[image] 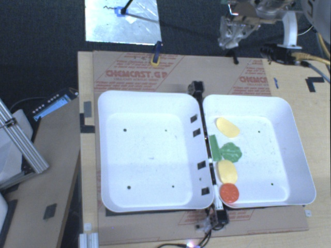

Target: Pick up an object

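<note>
Gripper [229,35] raised beyond the bins, jaws' state unclear, yellow piece [227,127] well below in right bin [279,138]

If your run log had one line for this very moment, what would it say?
gripper: raised beyond bins, nothing held | right bin: two yellow pieces, green piece, orange-red piece along its left wall | pick: not started

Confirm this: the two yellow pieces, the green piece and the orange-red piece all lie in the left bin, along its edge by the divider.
Not quite. The camera view shows the yellow pieces, green piece and orange-red piece in the right bin, along its edge by the divider. The gripper is above the bins' far end.
</note>
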Controlling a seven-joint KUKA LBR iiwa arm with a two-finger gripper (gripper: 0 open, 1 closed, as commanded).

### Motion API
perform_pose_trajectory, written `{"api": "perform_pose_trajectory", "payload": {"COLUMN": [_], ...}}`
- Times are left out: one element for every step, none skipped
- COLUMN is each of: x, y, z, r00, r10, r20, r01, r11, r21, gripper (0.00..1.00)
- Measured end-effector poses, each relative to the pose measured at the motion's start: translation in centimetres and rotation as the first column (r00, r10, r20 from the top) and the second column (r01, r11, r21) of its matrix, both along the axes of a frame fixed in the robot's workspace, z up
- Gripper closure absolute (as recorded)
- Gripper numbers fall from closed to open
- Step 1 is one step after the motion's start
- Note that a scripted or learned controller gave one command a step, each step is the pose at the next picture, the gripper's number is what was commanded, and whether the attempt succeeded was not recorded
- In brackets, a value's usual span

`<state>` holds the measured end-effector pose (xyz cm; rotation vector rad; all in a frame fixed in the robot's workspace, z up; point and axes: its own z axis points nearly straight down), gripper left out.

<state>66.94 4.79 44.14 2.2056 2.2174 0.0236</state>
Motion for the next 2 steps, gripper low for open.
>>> {"api": "perform_pose_trajectory", "payload": {"x": [-0.1,-0.1], "y": [2.3,4.3], "z": [5.7,9.7], "r00": [1.000,1.000], "r10": [0.002,0.001], "r20": [-0.011,-0.014], "r01": [-0.002,-0.001], "r11": [1.000,1.000], "r21": [0.001,0.001], "gripper": [1.00,1.00]}}
